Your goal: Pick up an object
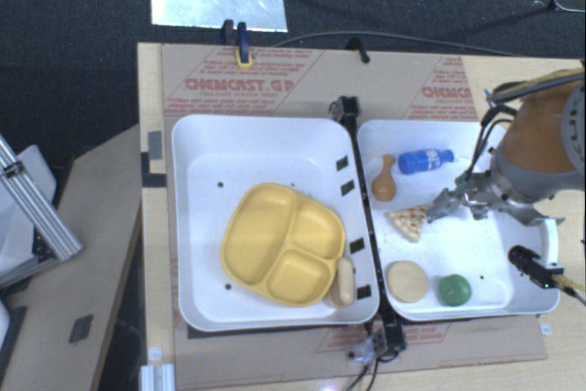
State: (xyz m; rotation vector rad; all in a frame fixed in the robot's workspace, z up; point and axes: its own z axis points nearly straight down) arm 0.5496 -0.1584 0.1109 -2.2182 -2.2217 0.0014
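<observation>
arm: cut off at right edge | gripper: fingers too small to tell

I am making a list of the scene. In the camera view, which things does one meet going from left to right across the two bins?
yellow tray → bread roll → drumstick → round biscuit → green ball → tool

This looks like a robotics lab. A robot arm reaches over two white bins holding toy food, set on a desk covered with a printed sheet. Dark carpet, loose cables and an aluminium frame surround it.
</observation>
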